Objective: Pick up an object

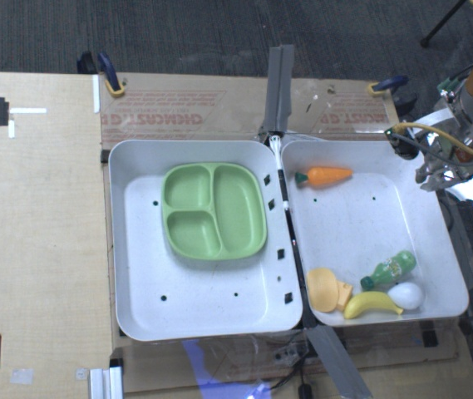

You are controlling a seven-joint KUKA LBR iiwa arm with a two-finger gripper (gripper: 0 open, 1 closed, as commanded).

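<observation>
The right bin [361, 223] holds an orange carrot [323, 175] at its far left corner. Along its near edge lie a green bottle [390, 270], a white egg [405, 295], a yellow banana [371, 306] and a pale orange flat piece [327, 289]. A green divided plate [214, 212] lies in the left bin [136, 289]. My gripper [436, 173] hangs over the right bin's far right rim, well away from all the objects. Cables crowd around it, and nothing shows in its grasp.
A grey divider bar [279, 90] runs back from the seam between the bins. Blue clamps [107, 71] grip the cardboard behind them. A light wooden bench top [32, 239] spreads to the left.
</observation>
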